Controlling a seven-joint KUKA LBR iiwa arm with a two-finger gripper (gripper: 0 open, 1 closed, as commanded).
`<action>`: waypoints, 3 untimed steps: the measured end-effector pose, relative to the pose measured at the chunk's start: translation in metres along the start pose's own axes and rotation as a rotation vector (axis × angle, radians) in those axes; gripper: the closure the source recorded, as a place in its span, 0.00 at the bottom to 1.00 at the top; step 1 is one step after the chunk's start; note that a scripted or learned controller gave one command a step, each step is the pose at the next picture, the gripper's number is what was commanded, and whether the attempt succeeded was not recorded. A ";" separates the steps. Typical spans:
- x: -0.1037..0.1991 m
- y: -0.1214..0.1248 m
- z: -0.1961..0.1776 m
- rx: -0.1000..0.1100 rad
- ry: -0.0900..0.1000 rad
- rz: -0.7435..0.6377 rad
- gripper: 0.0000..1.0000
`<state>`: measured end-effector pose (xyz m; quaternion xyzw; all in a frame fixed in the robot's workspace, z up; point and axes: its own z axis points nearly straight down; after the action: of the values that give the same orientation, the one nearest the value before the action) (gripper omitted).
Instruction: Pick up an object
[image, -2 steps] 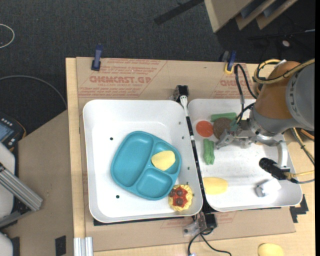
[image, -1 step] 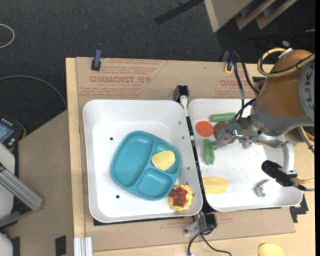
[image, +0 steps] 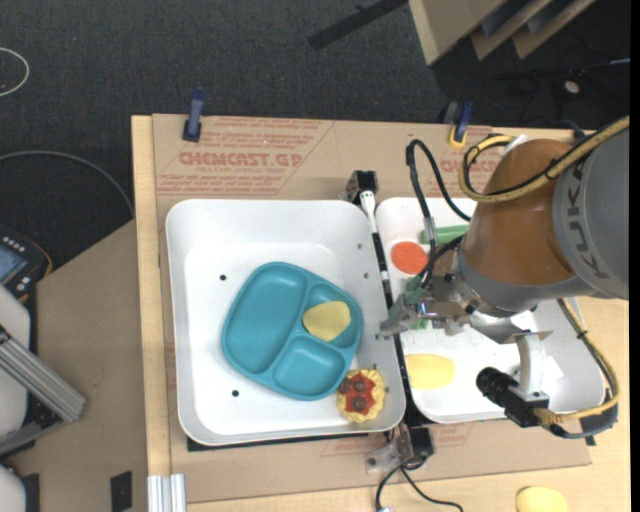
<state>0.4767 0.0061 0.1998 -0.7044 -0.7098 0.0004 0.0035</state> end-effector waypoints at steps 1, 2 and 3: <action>-0.005 0.003 -0.010 -0.005 -0.004 0.008 1.00; -0.114 0.000 0.008 -0.003 -0.008 0.019 1.00; -0.070 0.004 -0.102 -0.019 -0.005 0.002 1.00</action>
<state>0.4815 -0.0644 0.3015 -0.7050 -0.7092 -0.0049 -0.0049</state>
